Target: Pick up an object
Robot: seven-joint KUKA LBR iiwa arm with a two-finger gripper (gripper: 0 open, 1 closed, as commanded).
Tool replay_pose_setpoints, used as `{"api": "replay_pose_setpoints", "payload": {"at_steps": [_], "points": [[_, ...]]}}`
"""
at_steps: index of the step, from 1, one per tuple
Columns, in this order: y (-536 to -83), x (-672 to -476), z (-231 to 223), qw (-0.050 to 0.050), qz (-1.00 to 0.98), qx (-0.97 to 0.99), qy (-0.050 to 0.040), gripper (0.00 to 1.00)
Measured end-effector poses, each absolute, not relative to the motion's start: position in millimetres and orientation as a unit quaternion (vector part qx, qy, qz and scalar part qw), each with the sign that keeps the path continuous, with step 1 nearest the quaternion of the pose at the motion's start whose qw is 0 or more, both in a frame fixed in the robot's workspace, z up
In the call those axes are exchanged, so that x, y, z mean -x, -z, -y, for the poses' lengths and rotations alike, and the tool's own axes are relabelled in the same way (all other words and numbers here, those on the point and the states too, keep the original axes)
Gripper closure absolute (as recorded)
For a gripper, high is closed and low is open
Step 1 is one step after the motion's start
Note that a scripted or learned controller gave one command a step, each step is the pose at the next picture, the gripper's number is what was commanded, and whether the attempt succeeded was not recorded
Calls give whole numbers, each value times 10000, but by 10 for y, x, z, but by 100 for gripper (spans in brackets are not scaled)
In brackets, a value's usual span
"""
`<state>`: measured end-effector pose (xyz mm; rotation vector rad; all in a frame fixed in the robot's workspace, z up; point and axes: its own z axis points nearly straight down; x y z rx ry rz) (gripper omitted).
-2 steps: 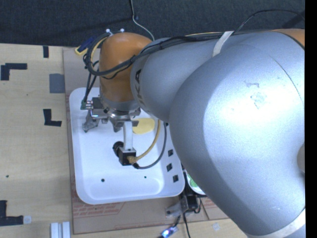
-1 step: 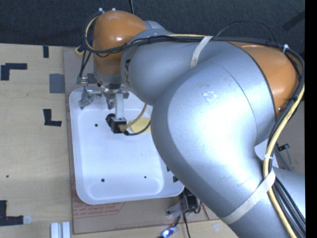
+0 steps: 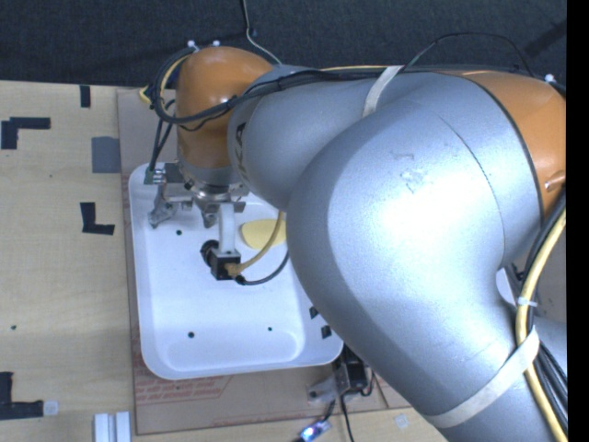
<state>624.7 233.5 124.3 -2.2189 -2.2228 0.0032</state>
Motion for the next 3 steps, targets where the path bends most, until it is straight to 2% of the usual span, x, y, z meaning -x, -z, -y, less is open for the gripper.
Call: {"api": "replay_pose_setpoints", "payload": {"at_steps": [1,2,3], "points": [[-1366,-5663,-2336,15,7079,7063,-23,100],[-2252,-6539,-2330,-30,7076,7066,42,100],[-2197,-6508,-2330,0,7076,7066,-11,0]]}}
